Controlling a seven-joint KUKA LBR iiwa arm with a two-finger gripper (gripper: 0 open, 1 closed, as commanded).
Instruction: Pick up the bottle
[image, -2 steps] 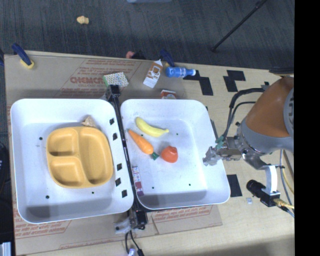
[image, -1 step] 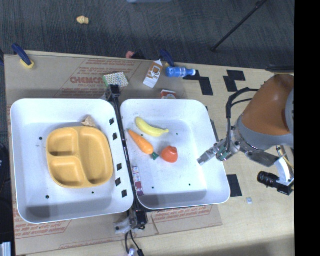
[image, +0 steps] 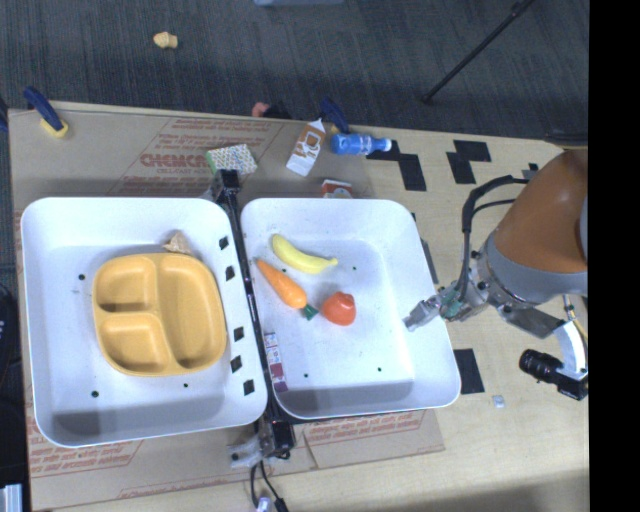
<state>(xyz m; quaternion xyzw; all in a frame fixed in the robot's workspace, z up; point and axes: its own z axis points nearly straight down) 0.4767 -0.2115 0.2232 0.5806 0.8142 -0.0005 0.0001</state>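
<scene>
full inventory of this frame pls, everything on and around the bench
bins: 2, white, side by side on the bench
divided plate: 1, yellow, in the left bin
banana: 1, yellow, right bin, far side
carrot: 1, orange, right bin, near the centre
tomato-like toy: 1, red, right bin, beside the carrot's green end
bottle: 1, blue, lying on the bench beyond the right bin
small carton: 1, white and orange, left of the bottle
patterned packet: 1, greenish, beyond the left bin
clamps: 2, blue, far bench edge
arm: 1, grey and orange, right side
hand: 1, at the right bin's right rim
</scene>
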